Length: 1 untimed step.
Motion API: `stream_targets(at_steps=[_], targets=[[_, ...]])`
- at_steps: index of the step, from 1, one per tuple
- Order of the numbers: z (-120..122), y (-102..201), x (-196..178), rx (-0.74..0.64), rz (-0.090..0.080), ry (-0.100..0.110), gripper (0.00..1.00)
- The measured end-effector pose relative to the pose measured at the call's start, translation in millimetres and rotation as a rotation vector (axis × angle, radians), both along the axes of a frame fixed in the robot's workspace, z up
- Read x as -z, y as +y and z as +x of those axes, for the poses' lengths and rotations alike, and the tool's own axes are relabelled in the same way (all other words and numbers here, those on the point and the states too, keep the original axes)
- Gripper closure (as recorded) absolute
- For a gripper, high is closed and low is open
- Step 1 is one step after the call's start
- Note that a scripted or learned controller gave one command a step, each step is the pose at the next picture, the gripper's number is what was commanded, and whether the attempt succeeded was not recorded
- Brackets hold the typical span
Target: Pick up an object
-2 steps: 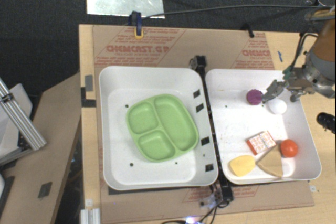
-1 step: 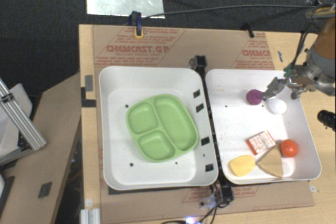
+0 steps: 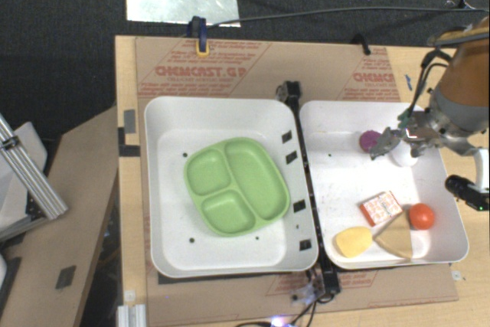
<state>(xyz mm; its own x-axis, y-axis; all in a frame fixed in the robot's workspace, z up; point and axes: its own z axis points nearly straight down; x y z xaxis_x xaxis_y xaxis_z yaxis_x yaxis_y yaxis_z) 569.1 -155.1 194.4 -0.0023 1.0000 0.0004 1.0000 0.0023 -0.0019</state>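
Starting at the left of the frame, the left bin (image 3: pixel 164 165) holds a green divided tray (image 3: pixel 236 185), its long axis running from upper left to lower right. Right of the divider, in the right bin (image 3: pixel 337 165), a small purple object (image 3: pixel 370 139) lies in the upper middle — just beside my gripper (image 3: pixel 394 143), which hangs at the bin's upper right; whether the two touch, and whether my jaws are open or closed, I cannot tell. Lower in that bin sit a yellow piece (image 3: pixel 353 241), a red-and-white box (image 3: pixel 380 207) tilted up toward the right, a tan wedge (image 3: pixel 395 240) and a red ball (image 3: pixel 421 217) — clustered together.
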Motion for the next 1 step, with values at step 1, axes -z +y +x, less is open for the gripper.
stream_targets(at_steps=[1], targets=[[-2.1,-6.6,60.0,0.001,0.000,0.002,0.00]])
